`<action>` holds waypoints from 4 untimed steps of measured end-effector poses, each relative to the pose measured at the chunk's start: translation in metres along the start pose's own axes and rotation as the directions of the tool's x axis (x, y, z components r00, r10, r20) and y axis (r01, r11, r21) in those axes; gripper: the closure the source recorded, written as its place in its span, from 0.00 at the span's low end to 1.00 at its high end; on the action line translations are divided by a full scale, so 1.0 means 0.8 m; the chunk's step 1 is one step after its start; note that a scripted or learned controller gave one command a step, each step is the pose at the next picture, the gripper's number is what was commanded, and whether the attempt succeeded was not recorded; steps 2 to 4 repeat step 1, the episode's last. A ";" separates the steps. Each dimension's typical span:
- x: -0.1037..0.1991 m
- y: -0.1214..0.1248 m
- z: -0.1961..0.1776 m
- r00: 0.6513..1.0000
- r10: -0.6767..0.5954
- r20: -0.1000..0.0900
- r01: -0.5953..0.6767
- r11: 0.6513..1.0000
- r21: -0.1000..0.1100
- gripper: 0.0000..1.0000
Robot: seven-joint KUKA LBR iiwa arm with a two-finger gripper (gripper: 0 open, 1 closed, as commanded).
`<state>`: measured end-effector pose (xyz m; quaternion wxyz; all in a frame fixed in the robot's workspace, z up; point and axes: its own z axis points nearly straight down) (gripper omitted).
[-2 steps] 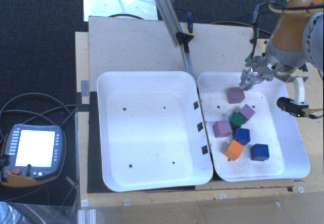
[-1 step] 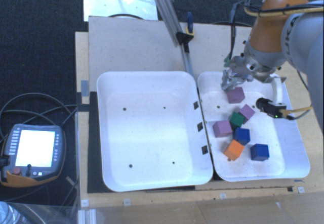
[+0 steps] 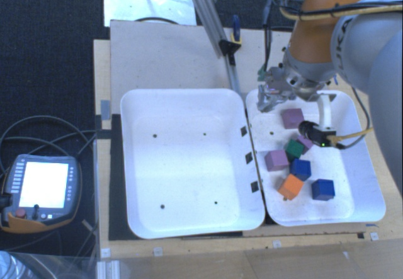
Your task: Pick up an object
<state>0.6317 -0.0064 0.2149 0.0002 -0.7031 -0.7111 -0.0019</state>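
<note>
Camera view: right bin (image 3: 371, 199) holds six blocks (image 3: 300, 168) under gripper (image 3: 267, 100).

Partly hidden items in right bin (image 3: 371, 196)

Gripper (image 3: 269, 98) fingers too blurred to read. Green block (image 3: 294, 147) partly covered by purple block (image 3: 305, 142). Arm (image 3: 378, 38) cut off at right edge.
</note>
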 end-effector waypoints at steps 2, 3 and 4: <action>0.073 0.003 0.001 1.000 0.000 0.000 0.000 1.000 0.000 1.00; 0.073 0.003 0.001 1.000 0.000 0.000 0.000 1.000 0.000 1.00; 0.073 0.003 0.001 1.000 0.000 0.000 0.000 1.000 0.000 1.00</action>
